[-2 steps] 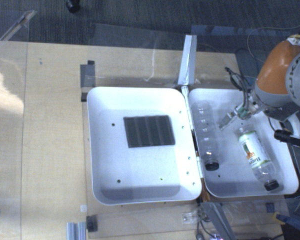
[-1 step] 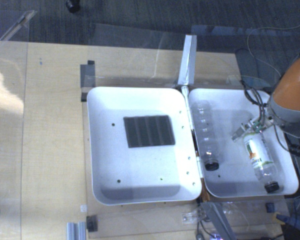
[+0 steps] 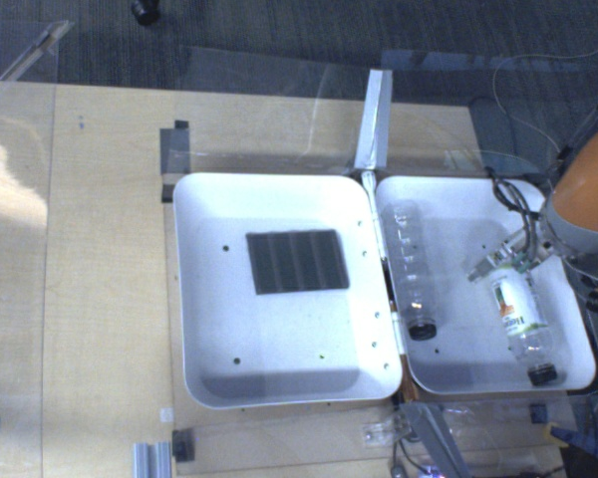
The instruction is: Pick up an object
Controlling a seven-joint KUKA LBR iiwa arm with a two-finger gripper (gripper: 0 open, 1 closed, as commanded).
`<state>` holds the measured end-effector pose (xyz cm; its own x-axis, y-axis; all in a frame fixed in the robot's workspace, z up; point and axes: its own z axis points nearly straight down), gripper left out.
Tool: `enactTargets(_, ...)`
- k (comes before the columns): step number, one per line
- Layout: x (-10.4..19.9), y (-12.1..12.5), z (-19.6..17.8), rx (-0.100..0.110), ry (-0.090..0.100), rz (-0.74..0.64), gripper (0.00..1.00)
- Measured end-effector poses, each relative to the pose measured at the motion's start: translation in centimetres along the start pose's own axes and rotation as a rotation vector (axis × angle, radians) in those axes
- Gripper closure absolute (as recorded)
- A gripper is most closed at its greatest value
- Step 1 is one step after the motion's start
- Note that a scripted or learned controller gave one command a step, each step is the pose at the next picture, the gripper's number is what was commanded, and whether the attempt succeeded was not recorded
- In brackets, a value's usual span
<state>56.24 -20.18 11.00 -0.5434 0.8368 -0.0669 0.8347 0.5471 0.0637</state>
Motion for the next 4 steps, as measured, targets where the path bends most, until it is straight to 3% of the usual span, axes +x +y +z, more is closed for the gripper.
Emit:
enactTargets(1,0.4,-0.5,-0.3,-0.009,-0.01,-0.127,0.0)
enactTargets(2,0.4,-0.4,-0.2,-0.006,-0.007,-0.138,0.0)
enactTargets(3,0.8,-1.0,-0.7,-0.018,-0.024,-0.249,0.0)
enactTargets(4,4.4,1.1,-4.0,0.04,0.069,-0.449,0.0)
